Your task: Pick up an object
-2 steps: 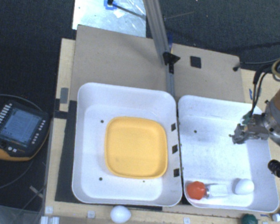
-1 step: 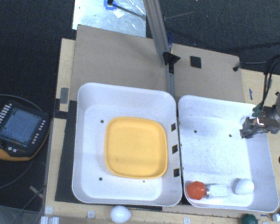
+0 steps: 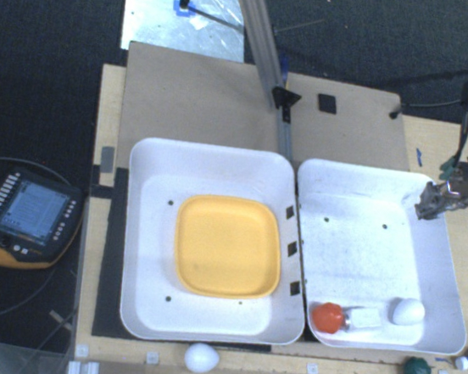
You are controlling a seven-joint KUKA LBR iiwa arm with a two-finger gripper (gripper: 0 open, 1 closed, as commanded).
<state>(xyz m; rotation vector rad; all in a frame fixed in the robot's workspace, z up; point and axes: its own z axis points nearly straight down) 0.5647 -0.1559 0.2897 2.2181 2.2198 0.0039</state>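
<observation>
Handheld control pendant (image 3: 22,223) on dark floor, tan bench (image 3: 202,101)

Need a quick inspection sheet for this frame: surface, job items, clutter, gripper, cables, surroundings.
Surface: bench bearing left bin and right bin, side by side.
Job's things: yellow plate in the left bin; red object, small white piece and white ball near the right bin's front wall.
Clutter: white egg-like object and dark green object on the bench in front of the bins.
Gripper: gripper above the right bin's far right corner, holding nothing visible.
Cables: black cables on the floor beyond the bench.
Surroundings: teach pendant on dark carpet, left.
</observation>
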